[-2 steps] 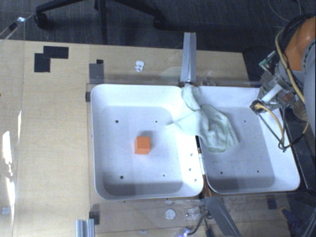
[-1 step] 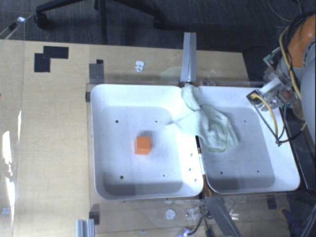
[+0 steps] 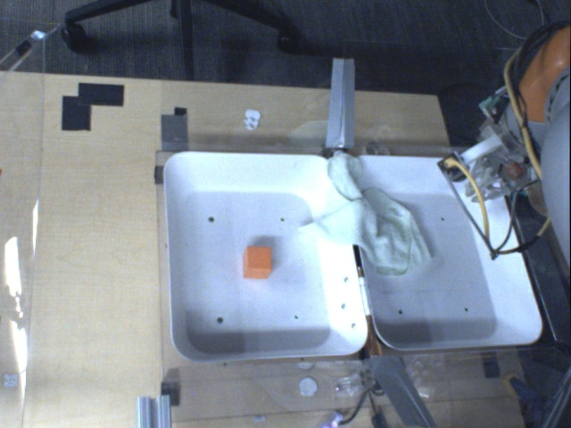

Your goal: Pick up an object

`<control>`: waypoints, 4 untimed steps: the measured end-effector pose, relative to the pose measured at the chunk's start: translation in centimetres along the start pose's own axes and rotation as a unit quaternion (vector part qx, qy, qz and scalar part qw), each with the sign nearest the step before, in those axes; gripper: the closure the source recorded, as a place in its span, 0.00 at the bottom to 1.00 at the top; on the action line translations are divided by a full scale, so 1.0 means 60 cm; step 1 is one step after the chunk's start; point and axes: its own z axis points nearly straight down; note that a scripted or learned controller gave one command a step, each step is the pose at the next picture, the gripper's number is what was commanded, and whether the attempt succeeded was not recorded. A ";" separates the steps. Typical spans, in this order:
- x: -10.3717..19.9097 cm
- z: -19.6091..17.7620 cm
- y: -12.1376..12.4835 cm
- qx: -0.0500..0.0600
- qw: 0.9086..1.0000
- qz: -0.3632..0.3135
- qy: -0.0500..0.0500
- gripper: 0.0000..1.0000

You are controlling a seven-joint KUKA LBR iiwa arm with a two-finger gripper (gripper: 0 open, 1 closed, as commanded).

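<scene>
An orange cube sits on the floor of the left bin, a little left of its middle. A pale grey-green cloth lies crumpled in the right bin, with its upper end draped over the divider at the back. My gripper hangs at the far right corner of the right bin, above its rim and well away from both the cloth and the cube. Nothing shows in its grasp.
A grey metal post stands behind the bins at the divider. Black tape marks lie on the wooden bench at the far left. A chair base stands on the floor beyond the bench.
</scene>
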 end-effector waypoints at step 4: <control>-0.005 0.027 0.005 0.000 0.995 0.096 -0.001 1.00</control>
